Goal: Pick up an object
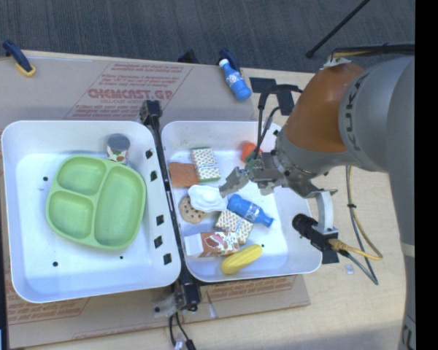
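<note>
A: Gripper (237,179) is hanging low in the right bin (301,259), at about 9 o'clock from the wrist. We're seeing its fingers apart w/ nothing between them.

B: Objects? We're counting a blue bottle (249,210) just at 5 o'clock from the tips, a white piece (205,197) at 8 o'clock, nearly touching.

A: We're also noting a banana (241,259) lying at 6 o'clock nr the front wall, a patterned packet (206,163) at 10 o'clock.

B: Left bin (18,268) is holding a green divided plate (96,202) & a small cup (117,148) at its 12 o'clock.
</note>
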`<state>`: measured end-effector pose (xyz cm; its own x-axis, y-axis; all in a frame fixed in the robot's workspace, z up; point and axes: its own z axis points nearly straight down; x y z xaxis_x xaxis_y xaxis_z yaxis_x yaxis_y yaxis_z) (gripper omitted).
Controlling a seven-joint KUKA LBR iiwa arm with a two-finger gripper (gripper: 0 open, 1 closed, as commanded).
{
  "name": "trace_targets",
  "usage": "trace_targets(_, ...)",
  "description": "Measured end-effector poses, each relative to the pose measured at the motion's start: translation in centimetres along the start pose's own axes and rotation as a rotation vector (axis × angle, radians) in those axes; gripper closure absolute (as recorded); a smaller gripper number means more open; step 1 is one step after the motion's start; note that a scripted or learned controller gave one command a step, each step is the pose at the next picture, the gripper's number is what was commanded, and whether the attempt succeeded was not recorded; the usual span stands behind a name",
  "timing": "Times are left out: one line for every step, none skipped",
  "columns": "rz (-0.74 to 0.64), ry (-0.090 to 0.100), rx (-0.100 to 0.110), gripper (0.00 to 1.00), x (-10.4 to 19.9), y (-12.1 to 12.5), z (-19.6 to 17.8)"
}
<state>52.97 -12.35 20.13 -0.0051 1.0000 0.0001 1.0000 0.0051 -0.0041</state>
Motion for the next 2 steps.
trace_targets(0.000,0.000,0.000,0.00,0.00,0.00,0.00)
trace_targets(0.000,0.000,0.000,0.00,0.00,0.00,0.00)
